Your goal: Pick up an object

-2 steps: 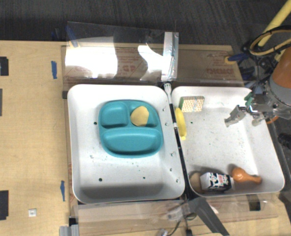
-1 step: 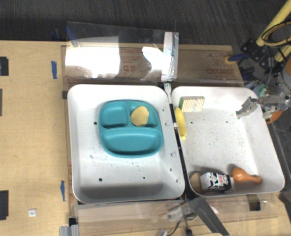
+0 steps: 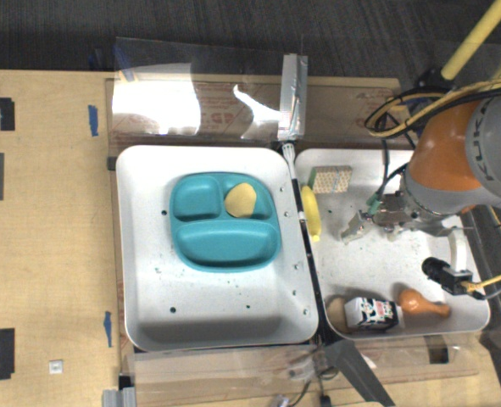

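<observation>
My gripper (image 3: 357,221) hangs low over the middle of the right bin (image 3: 453,227), open, with nothing between its fingers. A yellow banana-shaped piece (image 3: 310,211) lies along that bin's left wall, just left of the gripper. A beige waffled block (image 3: 331,179) sits near the bin's far side, above the gripper. At the near edge lie a small bottle with a black-and-white label (image 3: 367,312) and an orange-brown pear-shaped piece (image 3: 421,303).
The left bin (image 3: 148,295) holds a teal divided plate (image 3: 225,242) with a round yellow object (image 3: 240,199) in its upper right compartment. A ridge (image 3: 303,253) separates the two bins. Clear plastic sheeting (image 3: 199,100) stands behind the left bin.
</observation>
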Robot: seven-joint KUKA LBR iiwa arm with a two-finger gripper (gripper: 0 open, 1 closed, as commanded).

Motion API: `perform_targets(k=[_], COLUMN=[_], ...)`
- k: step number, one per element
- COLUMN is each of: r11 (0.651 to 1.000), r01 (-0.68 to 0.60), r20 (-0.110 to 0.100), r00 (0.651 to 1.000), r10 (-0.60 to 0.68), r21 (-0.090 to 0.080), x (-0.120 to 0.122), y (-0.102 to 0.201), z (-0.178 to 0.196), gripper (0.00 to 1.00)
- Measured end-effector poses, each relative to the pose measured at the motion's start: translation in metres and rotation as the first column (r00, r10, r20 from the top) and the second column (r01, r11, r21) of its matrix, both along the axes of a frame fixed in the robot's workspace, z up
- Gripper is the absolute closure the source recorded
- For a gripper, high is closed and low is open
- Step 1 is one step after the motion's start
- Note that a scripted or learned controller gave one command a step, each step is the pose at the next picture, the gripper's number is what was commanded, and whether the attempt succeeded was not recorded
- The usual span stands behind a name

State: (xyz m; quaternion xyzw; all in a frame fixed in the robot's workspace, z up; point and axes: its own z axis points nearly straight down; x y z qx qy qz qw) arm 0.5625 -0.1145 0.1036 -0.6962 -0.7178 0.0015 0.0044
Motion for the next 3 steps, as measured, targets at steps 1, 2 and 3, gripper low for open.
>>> perform_targets(k=[1, 2, 3], r11=[0.982, 0.854, 0.668], r01=[-0.191, -0.52, -0.744], r20=[0.005, 0.013, 0.012], r00=[0.982, 0.854, 0.668], r10=[0.191, 0.52, 0.744], r21=[-0.001, -0.006, -0.006], x=[-0.083, -0.066, -0.037], y=[0.02, 0.062, 0.137], z=[-0.004, 0.082, 0.081], gripper=[0.0, 0.0, 0.0])
